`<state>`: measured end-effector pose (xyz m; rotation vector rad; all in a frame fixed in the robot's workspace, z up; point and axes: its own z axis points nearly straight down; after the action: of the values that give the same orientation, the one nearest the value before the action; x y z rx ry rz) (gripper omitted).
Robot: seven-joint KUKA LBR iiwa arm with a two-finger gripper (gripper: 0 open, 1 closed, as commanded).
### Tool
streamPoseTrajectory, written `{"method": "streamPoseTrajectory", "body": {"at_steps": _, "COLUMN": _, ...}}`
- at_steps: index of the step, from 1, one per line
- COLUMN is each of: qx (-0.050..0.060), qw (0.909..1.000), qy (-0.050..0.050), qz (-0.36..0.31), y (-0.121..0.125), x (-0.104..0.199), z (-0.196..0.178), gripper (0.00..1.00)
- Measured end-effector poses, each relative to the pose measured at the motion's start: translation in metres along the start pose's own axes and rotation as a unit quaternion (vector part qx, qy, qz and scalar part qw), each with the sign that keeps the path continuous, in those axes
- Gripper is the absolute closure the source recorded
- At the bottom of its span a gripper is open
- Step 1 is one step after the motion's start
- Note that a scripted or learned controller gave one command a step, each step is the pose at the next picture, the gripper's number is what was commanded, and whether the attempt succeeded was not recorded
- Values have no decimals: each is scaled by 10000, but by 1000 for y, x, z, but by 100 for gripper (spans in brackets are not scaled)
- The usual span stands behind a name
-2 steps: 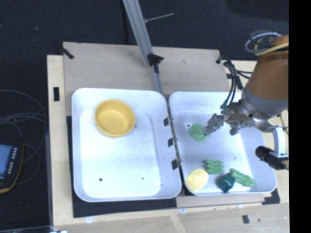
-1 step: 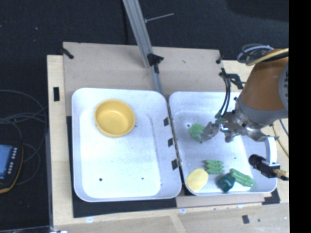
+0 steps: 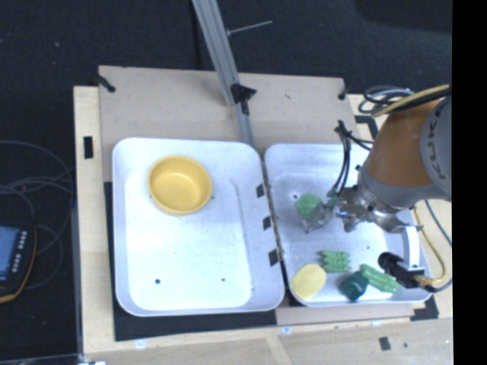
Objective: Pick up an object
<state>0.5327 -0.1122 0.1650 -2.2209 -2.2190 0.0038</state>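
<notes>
Green rounded lump (image 3: pixel 308 204) in right bin (image 3: pixel 304 166), just beside gripper (image 3: pixel 323 217) (grip state cannot be told). Nearby: ridged green piece (image 3: pixel 335 261), yellow disc (image 3: pixel 309 280), teal block (image 3: pixel 354 286). Left bin (image 3: pixel 190 280): yellow bowl (image 3: pixel 180 185).

A robotics lab: bench (image 3: pixel 183 90) with two white bins (image 3: pixel 190 280), cables, teach pendant (image 3: pixel 14 253).

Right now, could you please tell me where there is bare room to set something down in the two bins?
The left bin is bare below and right of the yellow bowl. The right bin is crowded: the pincer by a green object, and other pieces along its front wall.
</notes>
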Motion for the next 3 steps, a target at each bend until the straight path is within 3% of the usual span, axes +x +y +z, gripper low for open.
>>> {"method": "streamPoseTrajectory", "body": {"at_steps": 1, "qx": -23, "qw": 10000, "qy": 5, "qz": 4, "y": 1, "x": 0, "z": -12, "gripper": 100}}
{"method": "streamPoseTrajectory", "body": {"at_steps": 3, "qx": -45, "qw": 10000, "qy": -2, "qz": -5, "y": 11, "x": -3, "z": -112, "gripper": 100}}
